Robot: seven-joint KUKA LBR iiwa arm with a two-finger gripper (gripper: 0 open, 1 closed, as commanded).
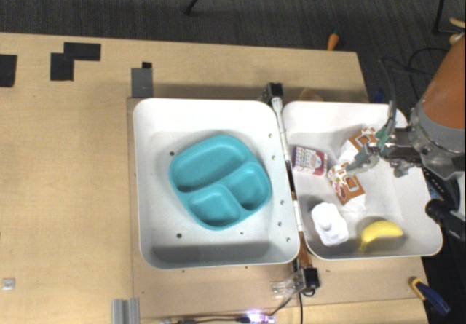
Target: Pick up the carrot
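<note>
My gripper (362,159) hangs over the middle of the right bin (408,195), at the end of the grey arm with the orange band (445,100) that comes in from the right. It sits between two orange-and-white pieces, one (362,140) just behind it and one (347,186) just in front and to the left. I cannot tell whether either piece is the carrot or a packet. The gripper's tip overlaps them, so contact is unclear.
The right bin also holds a small purple-and-white carton (309,160), a white bottle (329,224) and a yellow fruit (381,234) near the front wall. In the left bin (153,170) lies a teal divided tray (218,180). A ridge (287,170) separates the bins.
</note>
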